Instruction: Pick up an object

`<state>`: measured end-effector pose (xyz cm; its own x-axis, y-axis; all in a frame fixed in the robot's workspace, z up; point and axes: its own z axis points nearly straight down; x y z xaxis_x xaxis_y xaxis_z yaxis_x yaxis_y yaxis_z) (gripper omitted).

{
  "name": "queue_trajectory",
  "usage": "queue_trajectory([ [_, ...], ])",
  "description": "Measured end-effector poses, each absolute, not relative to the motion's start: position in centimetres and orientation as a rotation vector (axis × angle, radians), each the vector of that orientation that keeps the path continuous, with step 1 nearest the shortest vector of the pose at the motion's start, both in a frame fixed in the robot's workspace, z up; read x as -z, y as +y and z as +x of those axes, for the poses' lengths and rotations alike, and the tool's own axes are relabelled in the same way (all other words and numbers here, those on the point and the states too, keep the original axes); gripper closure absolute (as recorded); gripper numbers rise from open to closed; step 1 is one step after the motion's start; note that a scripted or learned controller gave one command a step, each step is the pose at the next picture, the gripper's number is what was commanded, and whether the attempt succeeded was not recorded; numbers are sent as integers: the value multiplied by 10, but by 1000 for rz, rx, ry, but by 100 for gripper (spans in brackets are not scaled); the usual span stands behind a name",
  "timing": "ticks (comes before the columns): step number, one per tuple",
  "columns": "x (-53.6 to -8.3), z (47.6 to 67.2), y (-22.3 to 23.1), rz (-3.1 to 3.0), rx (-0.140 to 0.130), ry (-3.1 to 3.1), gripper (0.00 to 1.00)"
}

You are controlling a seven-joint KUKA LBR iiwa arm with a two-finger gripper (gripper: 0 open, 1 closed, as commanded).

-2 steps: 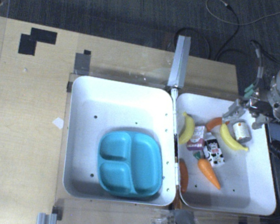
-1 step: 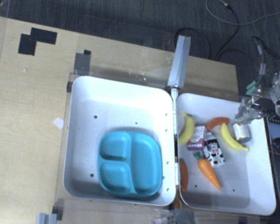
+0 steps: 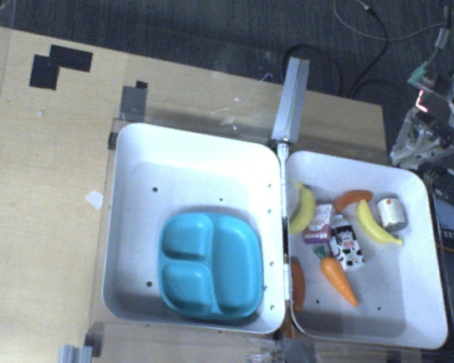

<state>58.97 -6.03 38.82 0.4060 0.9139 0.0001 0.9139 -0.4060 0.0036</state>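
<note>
Two shallow white bins sit side by side: the left bin (image 3: 135, 205) bears one glossy blue divided tray (image 3: 211, 265); the right bin (image 3: 410, 314) holds two bananas (image 3: 303, 209), two carrots (image 3: 339, 280), a small metal can (image 3: 390, 213). The gripper (image 3: 425, 147) hovers beyond its far corner.

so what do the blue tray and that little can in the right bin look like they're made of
Blue tray: probably moulded plastic, going by its uniform colour, rounded compartment edges and soft sheen. Small can: looks like metal, silvery grey with a bright highlight, though at this size painted or toy plastic can't be ruled out.
</note>
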Motion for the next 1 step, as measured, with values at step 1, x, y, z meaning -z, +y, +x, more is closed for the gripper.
queue_trajectory([
  [1,-398,592,-59,2622,-4,1720,100],
])
